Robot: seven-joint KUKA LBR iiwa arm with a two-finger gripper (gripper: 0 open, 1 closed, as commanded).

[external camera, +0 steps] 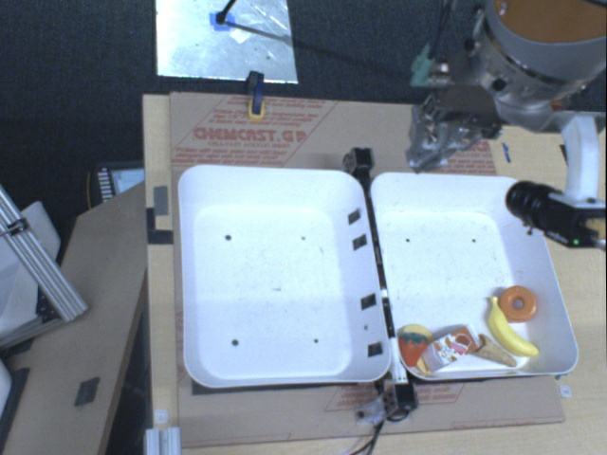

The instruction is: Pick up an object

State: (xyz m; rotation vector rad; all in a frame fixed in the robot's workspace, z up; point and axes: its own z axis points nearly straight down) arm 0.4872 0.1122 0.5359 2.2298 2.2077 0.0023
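So the claw [438,150] is hanging up by the far edge of the right bin [446,245], just past its far-left corner, and honestly I can't tell how it's set from this angle; it's a blurry grey lump under the arm [531,55]. Nothing looks caught in it.

All the pickable stuff is bunched in the near-right corner of that same bin, so basically the opposite corner from the claw. There's a banana [509,328] with its long axis running roughly far-to-near, curving to the right at the near end. An orange donut-looking ring [518,302] sits just beside its far end, touching or nearly so. To the left along the near wall: a small carton or packet [450,349], a round red-orange thing [413,342], and a brownish cone piece [495,353] tucked against the banana.

The left bin [275,273] has nothing to grab. My guess: the claw needs to travel toward the near right, and if it picks the banana, close across its short width.
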